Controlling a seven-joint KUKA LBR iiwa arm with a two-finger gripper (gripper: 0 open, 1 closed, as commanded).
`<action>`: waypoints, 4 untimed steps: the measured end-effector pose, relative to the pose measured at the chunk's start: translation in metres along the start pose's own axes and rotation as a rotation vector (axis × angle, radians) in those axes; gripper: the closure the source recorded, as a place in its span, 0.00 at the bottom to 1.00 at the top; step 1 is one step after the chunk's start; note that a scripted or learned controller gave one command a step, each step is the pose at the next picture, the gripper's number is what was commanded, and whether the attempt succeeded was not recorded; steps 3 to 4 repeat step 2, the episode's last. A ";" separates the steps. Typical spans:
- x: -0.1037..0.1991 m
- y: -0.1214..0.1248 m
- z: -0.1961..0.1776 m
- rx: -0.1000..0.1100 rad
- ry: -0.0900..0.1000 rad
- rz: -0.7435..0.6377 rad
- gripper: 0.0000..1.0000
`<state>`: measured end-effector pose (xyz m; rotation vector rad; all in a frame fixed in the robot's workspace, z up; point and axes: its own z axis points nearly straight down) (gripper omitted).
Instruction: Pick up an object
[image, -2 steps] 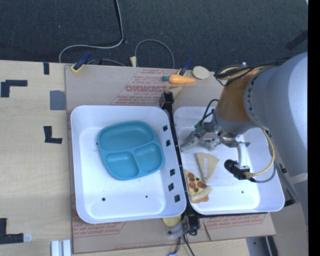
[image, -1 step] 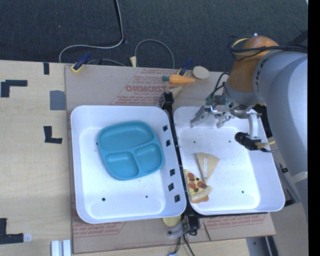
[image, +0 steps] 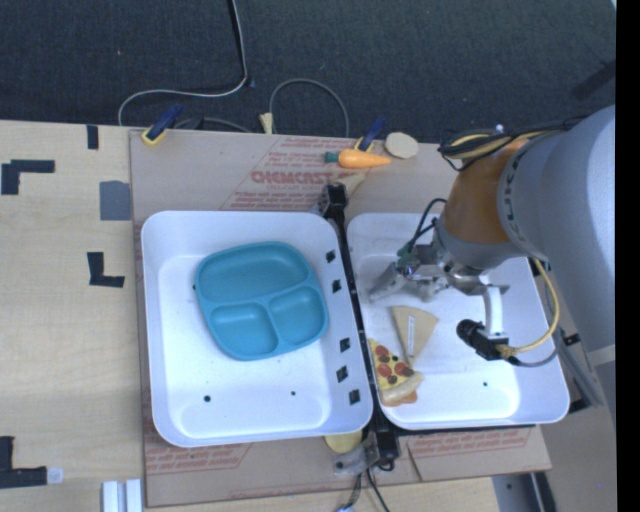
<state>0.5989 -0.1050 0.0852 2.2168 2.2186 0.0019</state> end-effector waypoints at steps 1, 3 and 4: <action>-0.001 0.025 -0.001 0.004 0.003 0.000 0.00; 0.000 0.060 0.000 0.002 0.002 -0.001 0.00; 0.000 0.060 0.000 0.002 0.002 -0.001 0.00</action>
